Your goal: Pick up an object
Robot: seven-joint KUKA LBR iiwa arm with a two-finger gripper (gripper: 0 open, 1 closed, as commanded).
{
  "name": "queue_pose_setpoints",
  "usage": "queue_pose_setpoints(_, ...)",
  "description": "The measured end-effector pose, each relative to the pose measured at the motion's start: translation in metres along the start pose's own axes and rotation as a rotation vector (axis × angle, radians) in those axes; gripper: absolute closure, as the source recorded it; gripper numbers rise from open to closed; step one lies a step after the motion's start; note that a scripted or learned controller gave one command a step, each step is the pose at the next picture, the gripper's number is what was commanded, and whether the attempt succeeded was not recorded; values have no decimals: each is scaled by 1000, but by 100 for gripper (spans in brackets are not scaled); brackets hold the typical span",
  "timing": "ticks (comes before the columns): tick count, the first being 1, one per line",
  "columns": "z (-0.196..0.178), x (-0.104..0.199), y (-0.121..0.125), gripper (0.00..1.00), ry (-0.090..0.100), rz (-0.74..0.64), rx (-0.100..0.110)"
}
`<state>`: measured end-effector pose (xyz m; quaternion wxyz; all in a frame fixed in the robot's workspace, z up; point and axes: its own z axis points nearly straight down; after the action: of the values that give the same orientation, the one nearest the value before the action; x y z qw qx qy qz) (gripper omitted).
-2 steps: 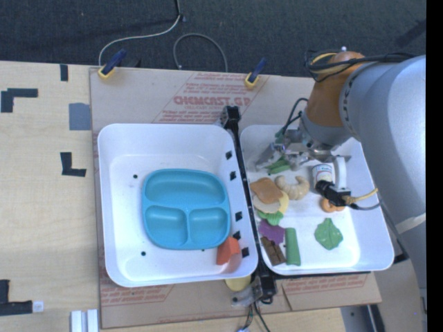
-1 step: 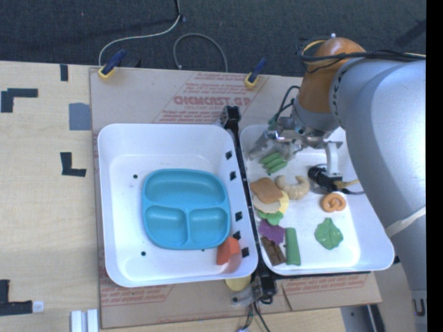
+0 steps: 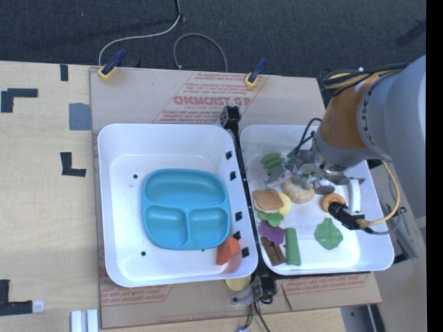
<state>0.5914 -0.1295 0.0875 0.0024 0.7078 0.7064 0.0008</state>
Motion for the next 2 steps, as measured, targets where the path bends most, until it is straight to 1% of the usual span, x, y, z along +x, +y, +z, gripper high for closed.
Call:
queue_pose_setpoints(1,2,37,54,0,1,-7,0)
queue_pose_setpoints(2,3,33,76,0,-1,-5,12)
